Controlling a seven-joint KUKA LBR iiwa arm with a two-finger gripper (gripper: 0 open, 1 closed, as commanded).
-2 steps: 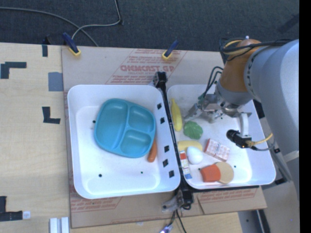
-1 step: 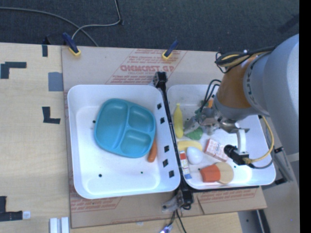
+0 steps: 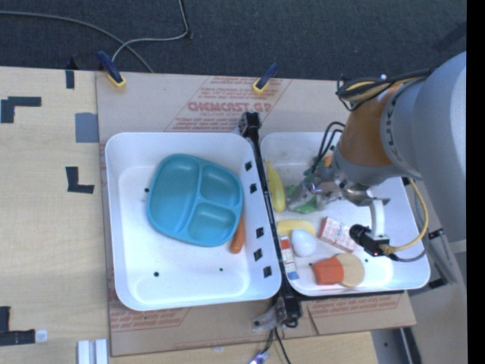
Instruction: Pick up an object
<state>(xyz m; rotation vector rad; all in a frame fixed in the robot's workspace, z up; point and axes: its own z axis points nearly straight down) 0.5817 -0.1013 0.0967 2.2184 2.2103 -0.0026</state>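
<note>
On the bench, the left bin point(image 3: 121, 226) holds a blue divided plate point(image 3: 195, 200) lying tilted across its middle, with an orange carrot-like piece point(image 3: 238, 239) touching the plate's near right edge. Neither is close to the arm, so nothing there is at risk.

The right bin point(image 3: 394, 283) is the crowded one, and that is where the trouble could come from. Along its left wall stands a yellow banana-shaped item point(image 3: 274, 189), with a second yellow piece point(image 3: 294, 226) and a white egg point(image 3: 304, 243) nearer. Further right lie a pink-and-white packet point(image 3: 336, 233), an orange-red block point(image 3: 328, 271) and a tan disc point(image 3: 352, 270), the last two touching.

The claw point(image 3: 317, 188) sits low over the far left part of this bin, beside something green point(image 3: 305, 200), which looks the likeliest target. Whether it is wide or narrow I cannot tell; wrist and cables hide it.

The risks, as I judge them: the green item is small and lies just beside the banana, so a closing grasp may pinch both, or push the green thing away and close on air. The dangling yellow cable point(image 3: 419, 226) could also drag across the packet as the arm lifts.
</note>
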